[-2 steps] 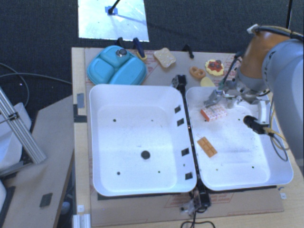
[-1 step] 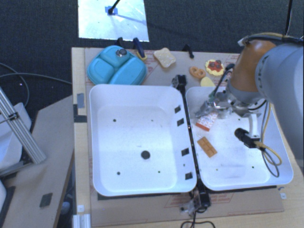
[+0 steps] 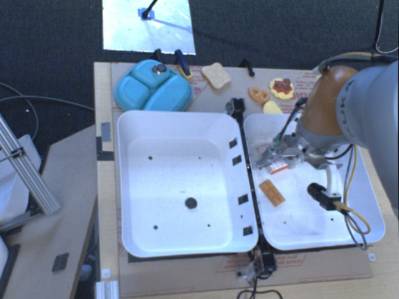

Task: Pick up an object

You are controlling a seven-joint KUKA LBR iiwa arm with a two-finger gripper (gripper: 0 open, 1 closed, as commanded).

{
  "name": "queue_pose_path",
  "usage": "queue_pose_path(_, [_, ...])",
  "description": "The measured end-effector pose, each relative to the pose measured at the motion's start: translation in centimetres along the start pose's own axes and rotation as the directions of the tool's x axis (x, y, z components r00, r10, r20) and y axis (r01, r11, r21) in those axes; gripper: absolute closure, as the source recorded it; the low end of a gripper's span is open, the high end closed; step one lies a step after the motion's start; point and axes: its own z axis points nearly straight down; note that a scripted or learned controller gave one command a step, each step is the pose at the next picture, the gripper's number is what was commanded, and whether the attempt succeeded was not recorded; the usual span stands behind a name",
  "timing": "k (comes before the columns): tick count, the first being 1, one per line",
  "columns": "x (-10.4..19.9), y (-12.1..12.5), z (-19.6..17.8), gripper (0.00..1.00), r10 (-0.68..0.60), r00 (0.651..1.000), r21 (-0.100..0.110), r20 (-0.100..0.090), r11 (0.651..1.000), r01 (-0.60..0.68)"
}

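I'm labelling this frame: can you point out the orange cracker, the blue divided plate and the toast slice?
orange cracker point(image 3: 272, 192), camera view, middle of its top face.
blue divided plate point(image 3: 153, 88), camera view, central ridge.
toast slice point(image 3: 216, 75), camera view, middle of its face.

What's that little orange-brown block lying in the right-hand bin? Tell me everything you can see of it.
The orange-brown block is a small flat rectangle, like a toy cracker or wafer, with a matte look. It lies flat and slantwise on the floor of the right bin, near the divider between the bins. It sits below the robot's hand, apart from it, with nothing touching it.
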Motion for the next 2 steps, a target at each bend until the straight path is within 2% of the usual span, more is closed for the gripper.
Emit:
queue_pose_path(1, [-3.6, 7.2, -3.6, 0.00, -0.003, 1.000, -0.006, 0.002, 1.000, 0.003])
queue_pose_path(2, [-11.1, 2.3, -7.2, 0.00, 0.007, 1.000, 0.004, 0.003, 1.000, -0.007])
